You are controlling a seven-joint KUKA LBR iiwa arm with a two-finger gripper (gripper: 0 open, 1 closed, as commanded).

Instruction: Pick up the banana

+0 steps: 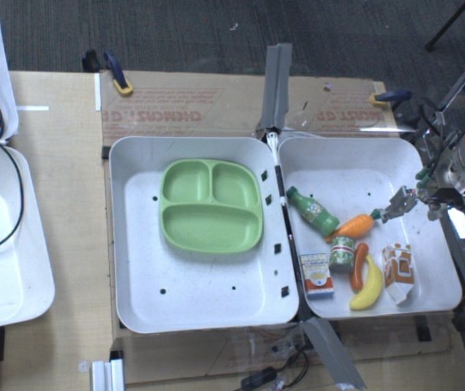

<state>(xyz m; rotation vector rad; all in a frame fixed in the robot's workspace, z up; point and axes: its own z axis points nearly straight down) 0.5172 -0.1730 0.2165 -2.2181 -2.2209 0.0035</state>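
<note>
So the tabletop [61,112] carries two white bins, and the right bin [338,165] is where everything's happening. The left bin [134,300] just has a green divided plate [212,204], way off from the end effector [401,202].

The end effector sits over the right bin near its right wall, just beside the carrot's [353,226] tip. Can't tell how far open it is, and I see nothing held in it.

The banana [368,285] lies below and slightly left of the end effector, touching a red sausage-looking thing [357,265], with a white snack bag [399,272] just beside it.

Looks like the approach step to me. Next move calls for shifting toward the banana and dropping down on it.
</note>
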